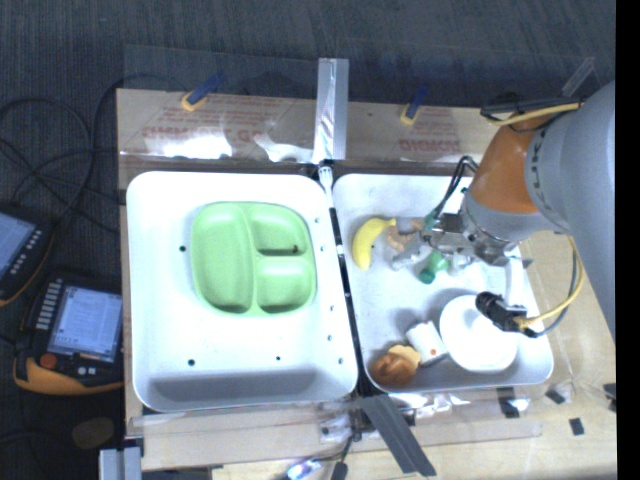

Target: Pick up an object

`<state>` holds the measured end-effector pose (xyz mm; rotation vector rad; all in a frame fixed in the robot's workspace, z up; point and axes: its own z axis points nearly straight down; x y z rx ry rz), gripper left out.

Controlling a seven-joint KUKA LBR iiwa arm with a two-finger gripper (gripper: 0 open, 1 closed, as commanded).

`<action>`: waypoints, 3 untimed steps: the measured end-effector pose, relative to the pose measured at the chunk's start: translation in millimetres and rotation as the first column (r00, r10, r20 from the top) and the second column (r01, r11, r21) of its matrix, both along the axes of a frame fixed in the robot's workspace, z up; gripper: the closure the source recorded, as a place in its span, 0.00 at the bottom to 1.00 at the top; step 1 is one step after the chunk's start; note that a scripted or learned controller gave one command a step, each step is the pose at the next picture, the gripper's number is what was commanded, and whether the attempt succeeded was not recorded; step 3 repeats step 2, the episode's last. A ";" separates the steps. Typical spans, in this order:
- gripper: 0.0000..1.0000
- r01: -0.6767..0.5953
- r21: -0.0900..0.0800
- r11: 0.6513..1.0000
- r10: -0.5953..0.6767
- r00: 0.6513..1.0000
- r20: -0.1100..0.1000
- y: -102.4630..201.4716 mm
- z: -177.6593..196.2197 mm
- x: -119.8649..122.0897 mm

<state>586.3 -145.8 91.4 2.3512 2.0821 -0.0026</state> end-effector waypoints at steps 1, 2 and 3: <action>1.00 0.000 0.001 1.000 0.000 1.000 -0.002 -0.6 7.7 0.3; 1.00 -0.128 0.002 0.992 0.128 0.992 -0.003 75.2 110.0 22.4; 1.00 -0.128 0.002 0.992 0.128 0.992 -0.003 75.2 110.0 22.4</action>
